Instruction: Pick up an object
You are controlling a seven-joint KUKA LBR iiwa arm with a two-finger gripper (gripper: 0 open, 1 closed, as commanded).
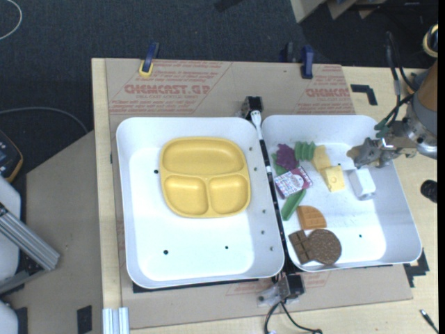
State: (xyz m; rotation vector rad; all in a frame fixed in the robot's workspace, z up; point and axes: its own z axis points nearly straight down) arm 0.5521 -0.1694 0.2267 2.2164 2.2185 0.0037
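Observation:
My gripper (pixel 361 184) hangs low over the right part of the right bin (pixel 389 249), reaching in from the right edge. Just left of it lie two yellow cheese pieces (pixel 329 171); the nearest one sits a little apart from the gripper tip. Further left are purple grapes (pixel 285 156), a green leafy piece (pixel 304 150), a pink and white packet (pixel 291 182) and a green bean pod (pixel 293 201). An orange toast piece (pixel 311 218), a round brown cookie (pixel 324 246) and a chocolate bar (pixel 300 246) lie toward the bin's front. Nothing shows in the gripper.
The left bin (pixel 139 256) holds a yellow three-compartment plate (pixel 205 176). A black divider strip (pixel 268 193) runs between the bins. Clamps (pixel 147 61) sit on the board's far edge. Bare white floor lies at the right bin's front right.

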